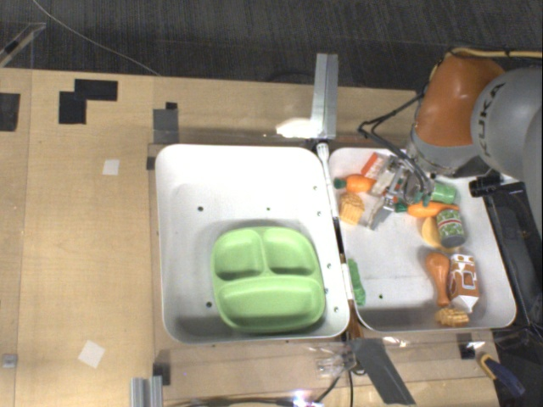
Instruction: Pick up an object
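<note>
My gripper (379, 213) is low in the right bin (399, 299), near its far left corner, with the grey arm and its orange band (450, 100) reaching in from the right. It sits among toy foods. An orange carrot (360, 182) and a yellow-orange piece (350, 203) lie just to its left. A red packet (372, 164) lies behind it. On its right are a green and orange piece (431, 200) and a green-labelled can (450, 225). I see nothing clearly held.
A green divided plate (267, 278) lies in the left bin (195, 185). Along the right bin's right side lie a drumstick (438, 271), a brown-and-white carton (464, 280) and a small pastry (452, 316). A green item (355, 282) rests by the divider.
</note>
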